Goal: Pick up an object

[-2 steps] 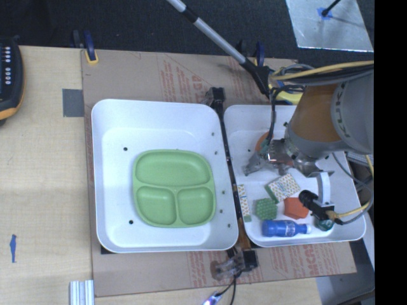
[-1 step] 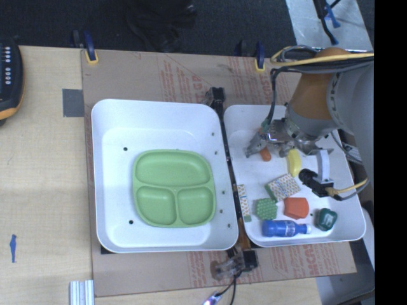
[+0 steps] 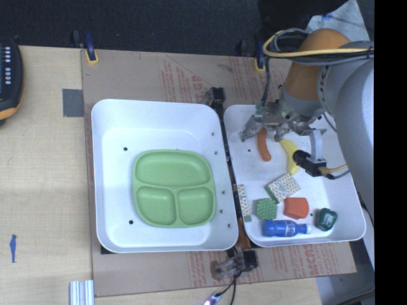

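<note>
My gripper [image 3: 266, 131] hangs low over the far end of the right bin [image 3: 346, 234], with its fingers spread open. The upper tip of an orange sausage-shaped object [image 3: 263, 148] lies just below the gap between them; it rests on the bin floor and is not held. A yellow banana-like piece [image 3: 290, 155] lies right beside it. Nearer the front of the bin sit a patterned square packet [image 3: 283, 187], a green square [image 3: 264, 208], an orange-red block [image 3: 296, 207], a blue bottle [image 3: 284, 228] on its side and a dark green object [image 3: 325, 218].
The left bin [image 3: 108, 170] holds a light green divided plate [image 3: 173, 187]. The arm's grey body and orange band [image 3: 321, 43] loom over the right bin's far right side. A dark device [image 3: 9, 75] sits at the bench's left edge.
</note>
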`<state>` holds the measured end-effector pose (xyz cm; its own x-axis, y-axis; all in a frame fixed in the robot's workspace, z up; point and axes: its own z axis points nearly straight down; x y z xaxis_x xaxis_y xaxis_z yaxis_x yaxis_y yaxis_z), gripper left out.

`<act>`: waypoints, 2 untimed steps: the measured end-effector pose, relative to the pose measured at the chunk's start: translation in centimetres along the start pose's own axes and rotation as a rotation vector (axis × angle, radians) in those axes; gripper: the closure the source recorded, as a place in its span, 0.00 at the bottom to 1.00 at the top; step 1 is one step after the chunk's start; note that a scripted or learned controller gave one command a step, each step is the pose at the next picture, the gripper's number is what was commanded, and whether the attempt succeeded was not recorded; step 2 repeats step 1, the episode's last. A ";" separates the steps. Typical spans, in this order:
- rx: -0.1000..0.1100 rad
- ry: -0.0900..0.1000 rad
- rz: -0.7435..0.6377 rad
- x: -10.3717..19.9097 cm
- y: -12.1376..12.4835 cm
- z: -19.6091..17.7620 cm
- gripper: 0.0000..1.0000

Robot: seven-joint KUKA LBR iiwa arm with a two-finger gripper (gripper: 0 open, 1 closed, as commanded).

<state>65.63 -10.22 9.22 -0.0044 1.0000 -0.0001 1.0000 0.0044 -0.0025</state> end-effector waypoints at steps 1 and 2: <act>0.002 -0.001 -0.004 -0.1 0.0 -1.0 1.00; 0.002 -0.001 -0.004 -0.1 0.0 -1.0 1.00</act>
